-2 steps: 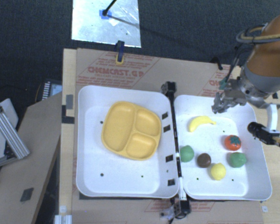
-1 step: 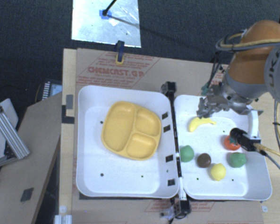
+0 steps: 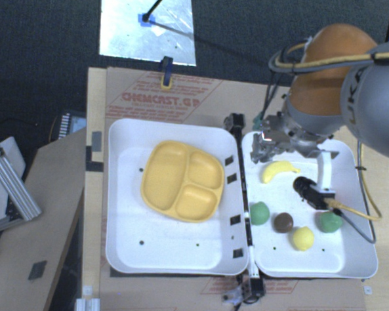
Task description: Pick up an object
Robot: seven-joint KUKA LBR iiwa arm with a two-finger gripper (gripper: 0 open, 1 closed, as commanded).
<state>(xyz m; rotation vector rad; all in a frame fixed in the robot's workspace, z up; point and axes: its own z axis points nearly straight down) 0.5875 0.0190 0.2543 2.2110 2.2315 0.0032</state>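
The right bin (image 3: 356, 260) holds a yellow banana (image 3: 279, 170), a green ball (image 3: 259, 213), a small brown ball (image 3: 283, 222), a yellow lemon (image 3: 303, 238) and a green fruit (image 3: 330, 221). My gripper (image 3: 266, 147) hangs over the bin's far left corner, just up and left of the banana. It is apart from the banana, and I see nothing held in it. The arm's orange band and grey wrist cover the far right part of this bin.
In the left bin (image 3: 120, 245) lies a yellow divided plate (image 3: 182, 180). A black divider strip (image 3: 240, 187) with clips runs between the two bins. A cardboard sheet (image 3: 165, 97) lies under both bins.
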